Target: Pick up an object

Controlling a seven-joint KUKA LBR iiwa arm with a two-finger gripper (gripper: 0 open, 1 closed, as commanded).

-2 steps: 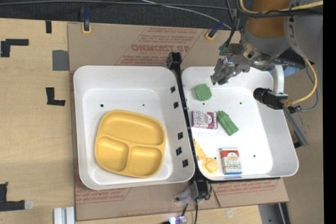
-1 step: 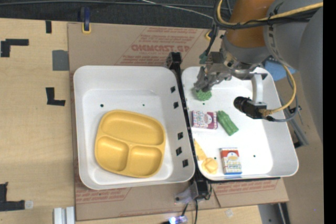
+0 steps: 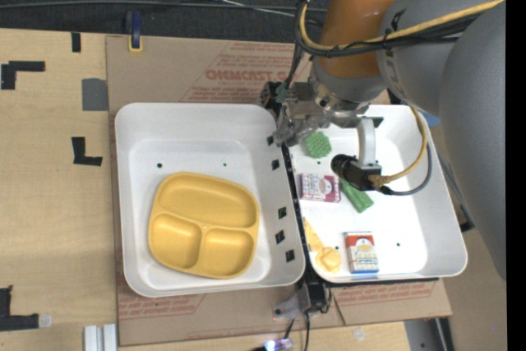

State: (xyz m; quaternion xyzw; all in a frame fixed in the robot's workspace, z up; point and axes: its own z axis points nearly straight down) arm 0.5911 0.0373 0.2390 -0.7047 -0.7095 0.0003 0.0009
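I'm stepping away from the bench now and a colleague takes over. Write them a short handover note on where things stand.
End effector: low over the top left corner of the right bin; whether it is open or shut cannot be told.
Right bin holds: green textured piece beside the end effector, pink packet, green block, small red and white box, yellow pieces near the front edge.
Left bin holds the yellow divided tray.
Done: nothing visibly picked up.
Left: grasp one object and lift it.
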